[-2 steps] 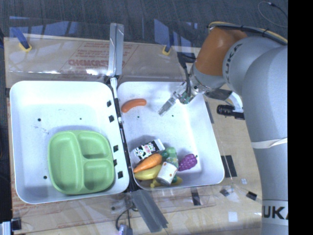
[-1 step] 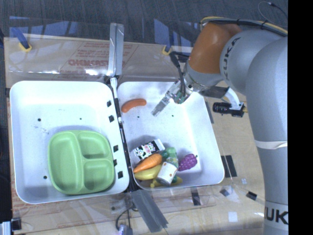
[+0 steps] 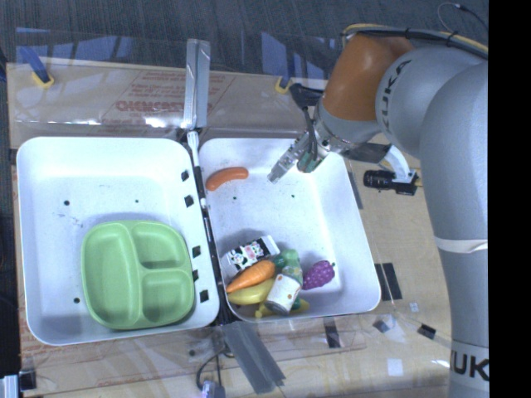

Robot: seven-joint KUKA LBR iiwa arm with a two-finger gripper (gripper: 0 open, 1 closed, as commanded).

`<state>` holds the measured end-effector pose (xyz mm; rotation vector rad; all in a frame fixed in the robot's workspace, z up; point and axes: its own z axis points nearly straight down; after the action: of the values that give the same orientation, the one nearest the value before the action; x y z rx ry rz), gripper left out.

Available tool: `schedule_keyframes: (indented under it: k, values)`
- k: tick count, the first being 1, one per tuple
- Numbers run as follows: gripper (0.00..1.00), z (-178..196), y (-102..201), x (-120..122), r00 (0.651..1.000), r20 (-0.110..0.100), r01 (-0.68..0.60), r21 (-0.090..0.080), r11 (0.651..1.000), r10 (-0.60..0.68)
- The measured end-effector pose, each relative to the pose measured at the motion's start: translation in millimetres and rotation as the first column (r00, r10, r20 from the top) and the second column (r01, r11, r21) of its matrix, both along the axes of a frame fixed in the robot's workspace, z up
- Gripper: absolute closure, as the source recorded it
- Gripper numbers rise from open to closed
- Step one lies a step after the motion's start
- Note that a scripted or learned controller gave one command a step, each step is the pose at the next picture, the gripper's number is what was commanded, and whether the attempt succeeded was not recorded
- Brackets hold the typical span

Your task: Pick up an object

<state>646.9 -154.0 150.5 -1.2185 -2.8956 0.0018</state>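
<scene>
At the near edge of the right bin (image 3: 353, 222) lies a heap of toys: a banana (image 3: 249, 295) at the bottom, a carrot (image 3: 250, 276) across it, a small bottle (image 3: 284, 288) (white label, green top) leaning at the carrot's right, purple grapes (image 3: 319, 274) just beside the bottle, and a black-and-white carton (image 3: 252, 254) touching the carrot's far side; all are bunched together, well apart from the bin's far half. In the left bin (image 3: 50, 189) a green tray (image 3: 137, 274) with three compartments lies flat toward the near side. Farther back in the right bin a sausage (image 3: 226, 177) lies alone near the divider, on the bin floor. The end effector (image 3: 288, 166) hangs over the far part of the right bin, tilted down toward the left, right of the sausage and apart from it; nothing shows between its fingers, and whether they are spread or closed cannot be told. Behind the bins the tabletop (image 3: 99, 98) bears a clear sheet with red print.
</scene>
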Motion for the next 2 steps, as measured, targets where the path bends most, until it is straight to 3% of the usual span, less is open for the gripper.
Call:
schedule_keyframes:
  k: [1, 2]
  values:
    - [0.0, -0.1, -0.1, -0.1, 1.0, 0.0, 0.0, 0.0, 1.0, 0.0]
    - [0.0, -6.9, -25.7, 4.6, 0.992, 0.003, 0.13, -0.001, 0.992, -0.13]
